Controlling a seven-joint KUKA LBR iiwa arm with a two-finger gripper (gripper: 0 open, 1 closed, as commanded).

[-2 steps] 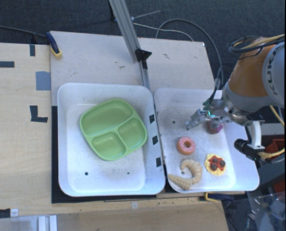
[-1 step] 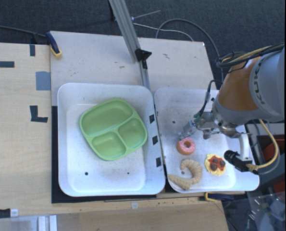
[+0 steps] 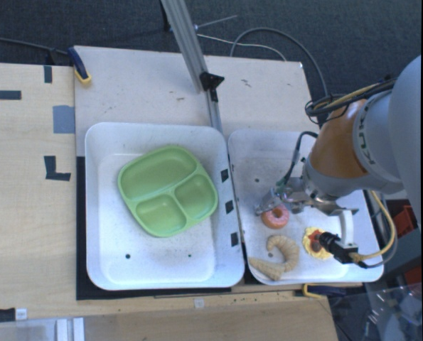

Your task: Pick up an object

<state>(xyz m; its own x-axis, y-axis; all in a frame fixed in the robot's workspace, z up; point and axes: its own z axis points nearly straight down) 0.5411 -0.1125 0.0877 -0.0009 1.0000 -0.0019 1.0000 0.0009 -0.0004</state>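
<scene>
Pink donut half-hidden beneath end effector.

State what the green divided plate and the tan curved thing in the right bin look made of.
Green divided plate: likely moulded plastic, matte with a soft sheen; even colour, rounded compartment ridges. Tan curved thing: looks soft or foam-like, perhaps toy bread; dull, rough, mottled surface. Too small to be certain.
</scene>
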